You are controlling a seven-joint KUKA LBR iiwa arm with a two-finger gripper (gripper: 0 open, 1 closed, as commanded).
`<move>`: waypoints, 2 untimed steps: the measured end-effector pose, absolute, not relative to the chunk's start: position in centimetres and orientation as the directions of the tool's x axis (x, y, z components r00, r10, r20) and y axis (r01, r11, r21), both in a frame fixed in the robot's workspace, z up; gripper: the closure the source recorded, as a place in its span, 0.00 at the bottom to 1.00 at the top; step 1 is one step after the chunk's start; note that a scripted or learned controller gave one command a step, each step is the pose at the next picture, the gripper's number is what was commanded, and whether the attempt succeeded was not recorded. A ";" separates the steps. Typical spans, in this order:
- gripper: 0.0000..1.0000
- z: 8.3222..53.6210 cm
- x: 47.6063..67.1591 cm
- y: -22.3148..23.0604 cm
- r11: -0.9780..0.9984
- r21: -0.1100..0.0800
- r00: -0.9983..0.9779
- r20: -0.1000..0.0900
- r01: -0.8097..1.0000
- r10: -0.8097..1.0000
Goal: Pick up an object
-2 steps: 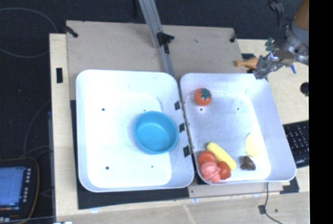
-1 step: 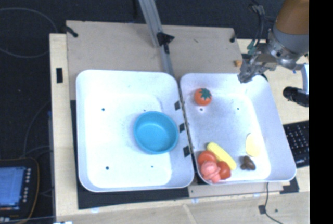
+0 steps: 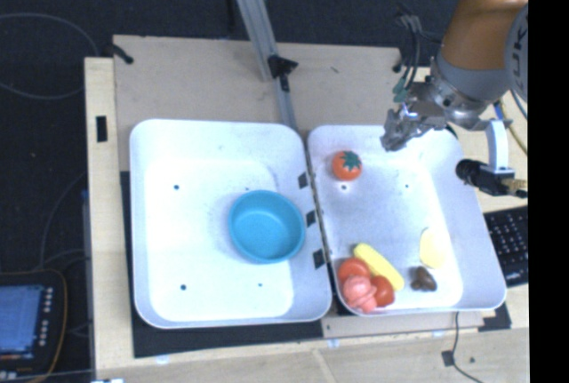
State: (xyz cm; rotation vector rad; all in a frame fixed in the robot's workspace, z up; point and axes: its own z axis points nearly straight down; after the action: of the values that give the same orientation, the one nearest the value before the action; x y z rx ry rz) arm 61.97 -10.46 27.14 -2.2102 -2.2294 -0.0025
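Observation:
My gripper (image 3: 394, 139) hangs over the far edge of the right bin (image 3: 402, 187), to the right of a small red tomato with a green top (image 3: 347, 164). Nothing shows between its fingers. At the bin's near end lie a yellow banana (image 3: 379, 265), a red and pink cluster of toy food (image 3: 363, 285), a small brown piece (image 3: 423, 279) and a pale yellow piece (image 3: 432, 249) by the right wall. A blue bowl (image 3: 266, 226) rests in the left bin (image 3: 178, 195).
A grey metal rod (image 3: 253, 12) slants down from the top to the gap between the bins. A black fitting (image 3: 480, 175) and a keyboard (image 3: 508, 243) sit past the right bin's right rim. A screen (image 3: 27, 319) glows at the lower left.

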 end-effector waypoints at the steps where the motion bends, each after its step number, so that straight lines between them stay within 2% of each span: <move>1: 1.00 25.7 60.2 -5.8 0.007 -0.003 -0.007 0.001 1.000 1.000; 2: 1.00 25.4 58.9 -1.1 0.008 -0.004 -0.008 0.002 1.000 1.000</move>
State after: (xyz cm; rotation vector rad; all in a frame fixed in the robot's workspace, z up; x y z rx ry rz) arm 58.90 -1.09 25.38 -2.2094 -2.2274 0.0016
